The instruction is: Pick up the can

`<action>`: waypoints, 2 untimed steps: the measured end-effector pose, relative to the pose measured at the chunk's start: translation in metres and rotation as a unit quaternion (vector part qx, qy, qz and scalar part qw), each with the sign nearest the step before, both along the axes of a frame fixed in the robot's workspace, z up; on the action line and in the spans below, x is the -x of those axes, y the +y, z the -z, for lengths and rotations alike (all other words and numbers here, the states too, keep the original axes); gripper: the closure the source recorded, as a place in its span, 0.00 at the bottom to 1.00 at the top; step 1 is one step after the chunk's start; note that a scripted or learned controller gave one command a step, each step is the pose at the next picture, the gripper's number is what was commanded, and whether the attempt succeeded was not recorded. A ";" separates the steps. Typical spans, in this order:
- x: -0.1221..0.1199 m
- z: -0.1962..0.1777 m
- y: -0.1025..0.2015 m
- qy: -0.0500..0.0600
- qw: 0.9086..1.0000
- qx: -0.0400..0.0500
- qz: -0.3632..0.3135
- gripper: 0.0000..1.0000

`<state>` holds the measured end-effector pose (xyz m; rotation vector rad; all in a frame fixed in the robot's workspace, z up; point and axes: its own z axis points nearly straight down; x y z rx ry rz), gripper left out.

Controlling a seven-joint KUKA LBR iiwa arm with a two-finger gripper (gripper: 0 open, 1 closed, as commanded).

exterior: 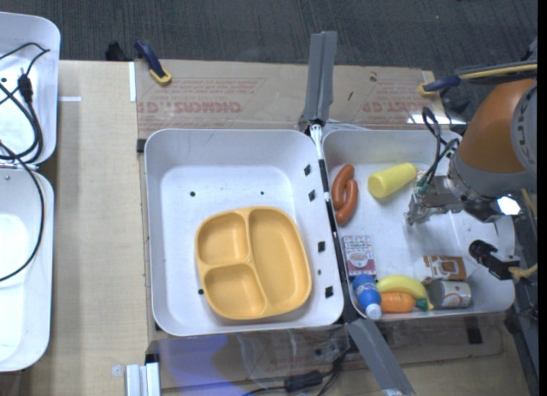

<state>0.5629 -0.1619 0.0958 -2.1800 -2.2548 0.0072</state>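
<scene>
Jaws (pixel 420 209) blurred, can (pixel 450 293) apart.

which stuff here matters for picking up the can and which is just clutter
Job:
can, on its side in the right bin's near corner
gripper, above the right bin

Lying about:
hot dog
yellow cylinder
banana
carrot
blue-capped bottle
two small cartons
yellow divided plate

Grey arm (pixel 513 142) with broad orange band, black cables, metallic tool (pixel 420 206).

can (pixel 450 293) hemmed: carrot (pixel 398 302) left, carton (pixel 445 267) behind (touching?) | open floor mid-bin (pixel 402 240)
</scene>
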 end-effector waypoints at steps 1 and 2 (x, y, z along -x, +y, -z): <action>0.000 0.000 0.000 0.000 1.000 0.000 0.000 0.00; 0.000 0.000 0.000 0.000 1.000 0.000 0.000 0.00</action>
